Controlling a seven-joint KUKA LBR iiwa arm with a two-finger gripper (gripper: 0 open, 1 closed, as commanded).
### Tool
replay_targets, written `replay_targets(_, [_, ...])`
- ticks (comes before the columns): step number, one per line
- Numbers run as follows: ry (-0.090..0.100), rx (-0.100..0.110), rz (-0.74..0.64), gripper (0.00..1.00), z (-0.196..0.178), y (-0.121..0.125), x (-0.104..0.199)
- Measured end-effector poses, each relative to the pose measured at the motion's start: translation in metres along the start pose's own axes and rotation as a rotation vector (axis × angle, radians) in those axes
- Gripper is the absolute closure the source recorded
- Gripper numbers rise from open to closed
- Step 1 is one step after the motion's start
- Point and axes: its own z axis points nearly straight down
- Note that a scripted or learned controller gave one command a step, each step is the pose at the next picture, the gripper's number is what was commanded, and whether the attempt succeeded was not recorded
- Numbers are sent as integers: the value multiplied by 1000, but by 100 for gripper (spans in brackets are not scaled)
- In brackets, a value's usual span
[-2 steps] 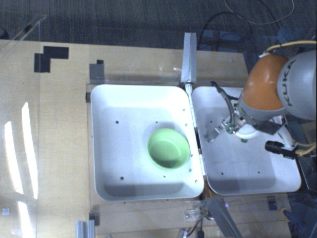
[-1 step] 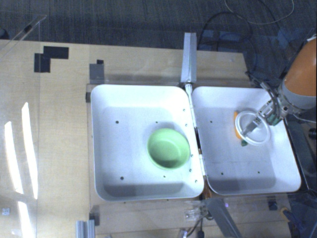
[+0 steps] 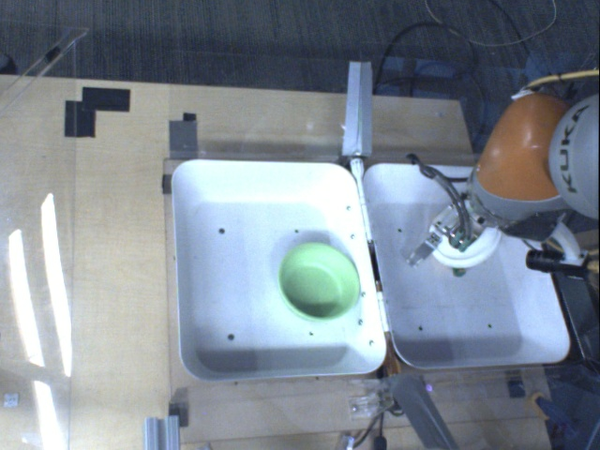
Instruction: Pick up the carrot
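Your stock on the wooden worktop [image 3: 103,279]:

- Left bin [image 3: 216,251]: one green bowl [image 3: 320,280], right of centre, near the dividing wall.
- Right bin [image 3: 506,326]: the arm's jaws [image 3: 427,247] sit over its left-centre floor; whether they're apart or together, you cannot tell.
- Carrot: no position you can make out.

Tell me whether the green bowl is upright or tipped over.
Upright. The green bowl sits in the left bin with its round opening facing up, the inside hollow visible and holding nothing.
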Motion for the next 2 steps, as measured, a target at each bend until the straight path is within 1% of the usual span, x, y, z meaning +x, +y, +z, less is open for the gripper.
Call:
replay_targets(1, [8, 13, 378, 0, 17, -6, 51])
replay_targets(2, [8, 19, 269, 0, -46, -21, -2])
